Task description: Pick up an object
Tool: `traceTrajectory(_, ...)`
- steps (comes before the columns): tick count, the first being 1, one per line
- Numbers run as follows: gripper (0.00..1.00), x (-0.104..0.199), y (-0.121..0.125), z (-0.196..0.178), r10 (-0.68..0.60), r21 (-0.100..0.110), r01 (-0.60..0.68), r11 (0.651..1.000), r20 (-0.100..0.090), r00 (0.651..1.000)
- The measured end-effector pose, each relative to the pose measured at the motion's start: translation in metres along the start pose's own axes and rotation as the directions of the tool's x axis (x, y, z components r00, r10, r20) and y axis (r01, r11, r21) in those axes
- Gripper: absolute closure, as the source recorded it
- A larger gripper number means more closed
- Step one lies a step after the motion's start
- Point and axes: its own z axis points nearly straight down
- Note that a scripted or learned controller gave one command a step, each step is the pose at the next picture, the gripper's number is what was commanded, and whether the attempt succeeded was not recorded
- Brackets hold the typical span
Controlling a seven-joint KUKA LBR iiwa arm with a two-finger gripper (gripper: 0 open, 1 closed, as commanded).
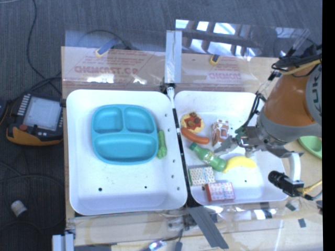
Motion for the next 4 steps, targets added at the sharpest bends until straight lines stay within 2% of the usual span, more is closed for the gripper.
traceTrajectory(1, 0.0, 0.014, 0.025, 0.089, -0.143, -0.001, 0.143, 0.99, -0.002, 0.99)
traceTrajectory(2, 1.0, 0.014, 0.024, 0.081, -0.142, 0.002, 0.142, 0.99, -0.005, 0.99)
traceTrajectory(3, 1.0, 0.015, 0.023, 0.074, -0.142, 0.006, 0.142, 0.99, -0.008, 0.99)
traceTrajectory(4, 1.0, 0.0, 0.009, -0.027, 0.13, 0.0, -0.13, 0.991, 0.001, 0.991)
